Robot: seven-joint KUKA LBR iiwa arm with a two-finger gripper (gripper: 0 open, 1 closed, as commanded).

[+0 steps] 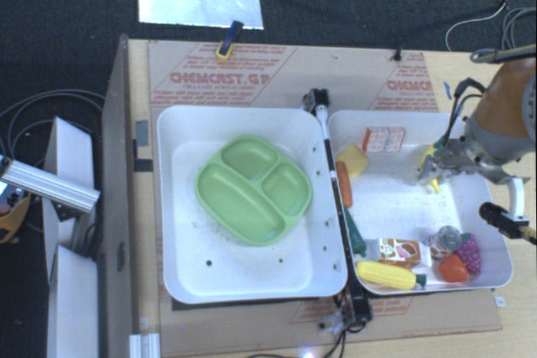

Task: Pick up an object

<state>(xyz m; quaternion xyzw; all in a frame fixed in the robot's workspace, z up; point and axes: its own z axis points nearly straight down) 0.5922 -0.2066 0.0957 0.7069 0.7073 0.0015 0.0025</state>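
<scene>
Hovering above the right bin (503, 264), the gripper (432, 176) seems empty; its opening is unclear. Nothing lifted yet.

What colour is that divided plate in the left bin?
Light green, seen in the camera view: divided plate.

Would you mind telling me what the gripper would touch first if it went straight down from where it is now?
Probably the bare floor of the right bin: the gripper points down at open white surface. Depth is unclear from this slant.
</scene>
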